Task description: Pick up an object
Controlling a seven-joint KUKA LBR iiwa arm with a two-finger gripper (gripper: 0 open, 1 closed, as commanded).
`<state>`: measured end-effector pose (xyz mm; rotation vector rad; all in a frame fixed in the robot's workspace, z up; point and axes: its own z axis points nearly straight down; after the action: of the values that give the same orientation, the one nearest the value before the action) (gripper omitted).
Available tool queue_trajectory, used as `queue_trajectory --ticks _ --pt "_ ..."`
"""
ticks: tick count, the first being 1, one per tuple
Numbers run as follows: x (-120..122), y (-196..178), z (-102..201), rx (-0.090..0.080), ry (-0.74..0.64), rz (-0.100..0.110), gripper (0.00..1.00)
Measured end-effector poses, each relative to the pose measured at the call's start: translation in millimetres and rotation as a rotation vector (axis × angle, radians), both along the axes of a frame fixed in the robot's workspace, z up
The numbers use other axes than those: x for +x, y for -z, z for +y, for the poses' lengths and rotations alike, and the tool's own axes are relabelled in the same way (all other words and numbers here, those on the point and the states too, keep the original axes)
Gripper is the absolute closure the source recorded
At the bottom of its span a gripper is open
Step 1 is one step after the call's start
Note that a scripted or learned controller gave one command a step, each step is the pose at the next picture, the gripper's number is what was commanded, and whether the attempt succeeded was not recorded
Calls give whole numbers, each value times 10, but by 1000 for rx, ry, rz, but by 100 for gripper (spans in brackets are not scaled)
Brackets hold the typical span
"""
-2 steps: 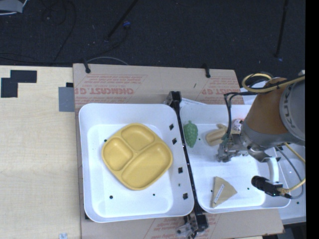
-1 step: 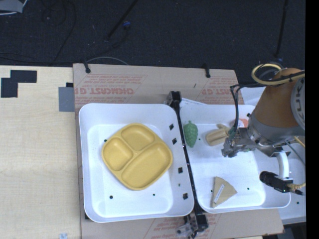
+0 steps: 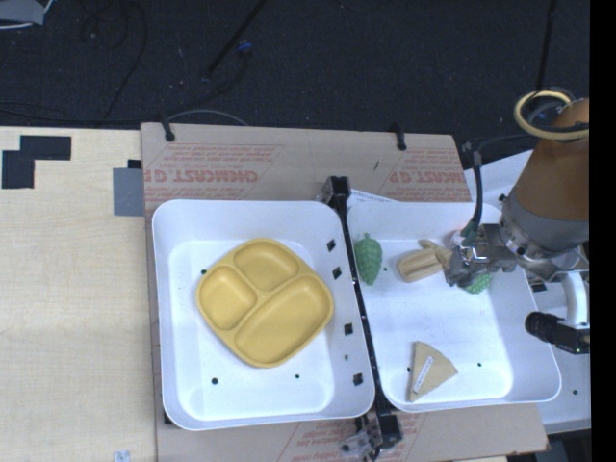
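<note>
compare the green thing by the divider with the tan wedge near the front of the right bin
The green piece is rounded and bumpy-looking; the tan wedge is flat-sided and triangular. The green piece lies against the bin's left wall at mid depth, while the wedge lies nearer the front edge, more central. The wedge looks somewhat larger. Both lie loose in the right bin, untouched by the gripper.

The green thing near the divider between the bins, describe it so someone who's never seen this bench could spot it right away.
Start at the right bin of the two white ones, and go to its left wall, beside the black divider. The small green leafy object lies there toward the far end. Its bright green sets it apart from the tan oblong piece to its right and the beige wedge nearer the camera.
</note>
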<state>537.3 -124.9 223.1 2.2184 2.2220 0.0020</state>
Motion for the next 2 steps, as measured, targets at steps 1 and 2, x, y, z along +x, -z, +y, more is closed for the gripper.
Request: queue_trajectory --ticks 1,2 --pt "0 -15 -6 1 1 4 100" --pt "123 -105 467 2 -3 4 100"
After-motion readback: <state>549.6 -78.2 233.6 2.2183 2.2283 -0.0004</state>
